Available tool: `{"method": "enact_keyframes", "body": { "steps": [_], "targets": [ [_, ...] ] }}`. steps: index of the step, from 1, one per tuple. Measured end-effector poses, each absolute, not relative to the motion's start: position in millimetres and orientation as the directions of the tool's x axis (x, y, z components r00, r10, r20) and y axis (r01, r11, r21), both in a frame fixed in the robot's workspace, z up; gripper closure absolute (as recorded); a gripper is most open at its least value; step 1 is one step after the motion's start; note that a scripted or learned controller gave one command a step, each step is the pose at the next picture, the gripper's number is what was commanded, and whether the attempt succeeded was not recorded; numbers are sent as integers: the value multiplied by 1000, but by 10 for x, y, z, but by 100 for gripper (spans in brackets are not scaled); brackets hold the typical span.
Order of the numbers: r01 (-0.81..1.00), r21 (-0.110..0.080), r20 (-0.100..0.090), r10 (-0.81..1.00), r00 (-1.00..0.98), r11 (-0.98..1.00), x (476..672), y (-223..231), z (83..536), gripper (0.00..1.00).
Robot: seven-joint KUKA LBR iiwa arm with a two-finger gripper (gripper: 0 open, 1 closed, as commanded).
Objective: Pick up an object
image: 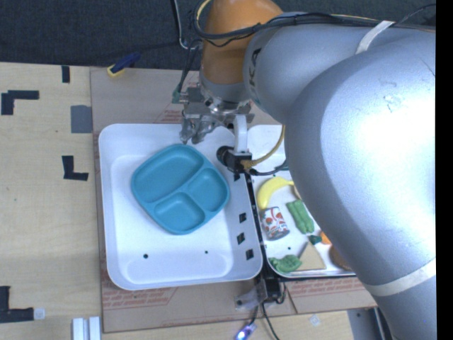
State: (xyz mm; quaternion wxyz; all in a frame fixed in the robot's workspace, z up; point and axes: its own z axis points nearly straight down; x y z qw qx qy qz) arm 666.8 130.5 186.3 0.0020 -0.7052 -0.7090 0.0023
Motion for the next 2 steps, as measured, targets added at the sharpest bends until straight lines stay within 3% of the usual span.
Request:
{"method": "enact_keyframes", "body": {
  "steps": [1, 2],
  "targets": [
    [1000, 3, -3, 1000, 9, -9, 6202, 186, 2663, 100],
    [1000, 0, -1, 1000, -4, 4, 6615, 651, 2350, 100]
  ]
}}
